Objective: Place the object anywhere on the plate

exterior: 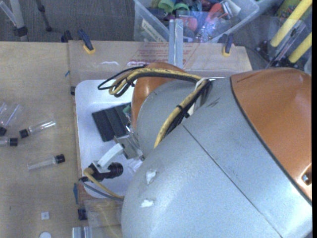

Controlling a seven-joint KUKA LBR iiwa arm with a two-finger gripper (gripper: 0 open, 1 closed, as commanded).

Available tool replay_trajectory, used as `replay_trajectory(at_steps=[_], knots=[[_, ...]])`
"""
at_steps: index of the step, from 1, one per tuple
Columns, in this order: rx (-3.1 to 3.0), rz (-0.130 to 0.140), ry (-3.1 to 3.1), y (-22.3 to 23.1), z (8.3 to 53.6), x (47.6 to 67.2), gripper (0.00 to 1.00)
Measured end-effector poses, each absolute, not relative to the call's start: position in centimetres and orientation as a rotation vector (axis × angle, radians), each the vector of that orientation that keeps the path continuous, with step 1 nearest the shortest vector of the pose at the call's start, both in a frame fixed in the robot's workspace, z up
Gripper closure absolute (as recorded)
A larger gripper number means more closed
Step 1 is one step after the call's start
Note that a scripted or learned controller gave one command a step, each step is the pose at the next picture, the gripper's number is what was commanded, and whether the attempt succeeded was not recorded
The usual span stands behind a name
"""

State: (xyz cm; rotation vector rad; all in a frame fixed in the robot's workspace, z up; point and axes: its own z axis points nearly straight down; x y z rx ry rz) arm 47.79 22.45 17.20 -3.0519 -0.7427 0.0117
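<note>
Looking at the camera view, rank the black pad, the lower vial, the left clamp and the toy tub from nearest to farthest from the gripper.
1. Black pad, in the bin by the gripper.
2. Lower vial, left on the bench.
3. Left clamp, far bench edge.
4. Toy tub, behind the bench.

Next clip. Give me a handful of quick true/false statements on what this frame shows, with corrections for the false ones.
1. The arm covers most of the white bin. True.
2. A yellow cable runs along the arm. True.
3. The clear vials lie inside the bin. False: they lie on the bench, left of the bin.
4. The clear tub at the back holds only white items. False: its contents are multicoloured.
5. A black flat object lies in the bin. True.
</note>
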Motion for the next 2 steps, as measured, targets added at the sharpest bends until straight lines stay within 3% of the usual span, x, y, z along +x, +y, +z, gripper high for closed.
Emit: replay_trajectory(at_steps=[1, 2], knots=[[-3.008, 0.007, -0.907, 22.5, 17.5, 57.4, 1.0], [-3.102, -0.003, -0.497, 22.4, 18.5, 61.7, 1.0]])
